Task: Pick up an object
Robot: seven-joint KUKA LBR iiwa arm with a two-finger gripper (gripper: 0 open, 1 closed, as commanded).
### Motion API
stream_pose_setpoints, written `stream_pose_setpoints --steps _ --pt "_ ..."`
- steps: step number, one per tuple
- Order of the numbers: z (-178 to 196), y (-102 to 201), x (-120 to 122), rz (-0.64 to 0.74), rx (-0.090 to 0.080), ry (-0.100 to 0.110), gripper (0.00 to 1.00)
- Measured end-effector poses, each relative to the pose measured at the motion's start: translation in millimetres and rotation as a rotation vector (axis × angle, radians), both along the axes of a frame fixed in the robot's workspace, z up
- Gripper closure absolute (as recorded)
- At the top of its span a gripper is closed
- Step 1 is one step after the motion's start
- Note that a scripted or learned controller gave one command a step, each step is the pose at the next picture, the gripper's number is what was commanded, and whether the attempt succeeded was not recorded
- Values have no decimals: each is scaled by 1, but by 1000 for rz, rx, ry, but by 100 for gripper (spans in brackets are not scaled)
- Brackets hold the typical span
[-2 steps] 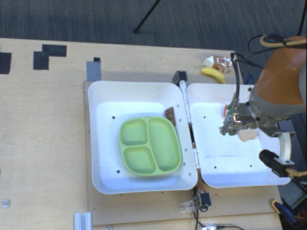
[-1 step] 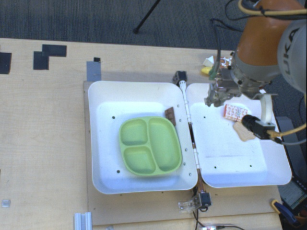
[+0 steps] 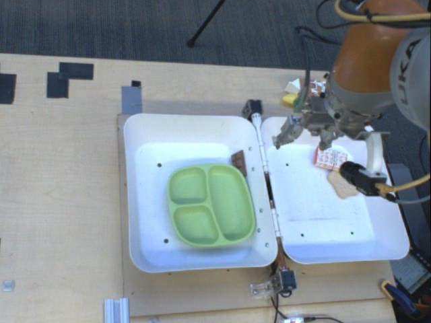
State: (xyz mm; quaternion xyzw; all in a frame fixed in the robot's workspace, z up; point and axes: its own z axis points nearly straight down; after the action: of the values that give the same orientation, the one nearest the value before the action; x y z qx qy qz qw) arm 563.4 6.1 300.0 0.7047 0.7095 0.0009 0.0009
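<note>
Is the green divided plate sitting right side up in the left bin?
Right side up. The green divided plate lies flat in the left bin, with its three hollow compartments facing the camera.

A pale wood-toned worktop [image 3: 60, 200] filled most of the scene, evenly lit without hard shadows, and it bore several dark rectangular marks [image 3: 67, 78] near its far left edge and a small grey upright bracket [image 3: 132, 98] further along the same edge. Beyond the far edge lay a dark grey-blue carpeted floor [image 3: 108, 12] with a fine ribbed texture, and a thin black rod [image 3: 214, 12] ran at a slant across it down to the worktop's edge. Small metal fittings [image 3: 116, 309] sat at the near edge, where a thin cable [image 3: 277, 308] also trailed off.
</note>
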Motion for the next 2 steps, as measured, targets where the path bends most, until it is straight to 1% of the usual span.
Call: stream_pose_setpoints --steps 1,2 --pt "-100 -75 -68 -3 -1 3 0" --pt "-96 -124 -76 -5 -1 0 0"
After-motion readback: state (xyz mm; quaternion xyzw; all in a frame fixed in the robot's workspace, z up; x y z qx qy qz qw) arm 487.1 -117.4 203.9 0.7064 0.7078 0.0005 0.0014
